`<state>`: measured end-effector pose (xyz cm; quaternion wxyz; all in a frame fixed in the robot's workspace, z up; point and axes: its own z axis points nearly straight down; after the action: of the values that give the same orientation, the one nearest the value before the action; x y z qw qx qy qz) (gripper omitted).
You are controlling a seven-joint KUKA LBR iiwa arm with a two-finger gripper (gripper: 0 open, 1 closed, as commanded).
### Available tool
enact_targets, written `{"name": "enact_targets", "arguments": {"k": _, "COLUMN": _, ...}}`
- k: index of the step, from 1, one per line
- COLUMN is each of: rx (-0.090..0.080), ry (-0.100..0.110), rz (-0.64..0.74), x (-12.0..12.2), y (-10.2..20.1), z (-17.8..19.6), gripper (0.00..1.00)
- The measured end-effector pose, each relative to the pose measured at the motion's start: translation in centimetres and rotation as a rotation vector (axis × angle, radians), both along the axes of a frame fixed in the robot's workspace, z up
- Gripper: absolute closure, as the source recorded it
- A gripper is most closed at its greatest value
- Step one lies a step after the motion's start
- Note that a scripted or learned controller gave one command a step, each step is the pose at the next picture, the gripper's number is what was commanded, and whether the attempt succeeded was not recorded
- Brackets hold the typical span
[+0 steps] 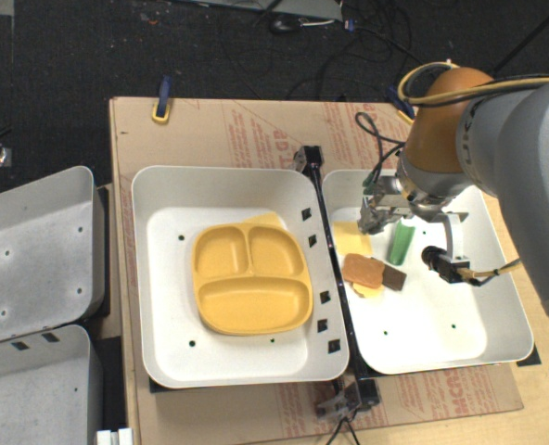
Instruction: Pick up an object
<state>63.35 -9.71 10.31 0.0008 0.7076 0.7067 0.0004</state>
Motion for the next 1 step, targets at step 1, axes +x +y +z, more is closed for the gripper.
{"name": "enact_targets", "arguments": {"k": 1, "rx": 0.000, "ry": -0.005, "rz": 0.004, "x": 1.05, "y": 0.40, "z": 5.75, "gripper": 1.00}}
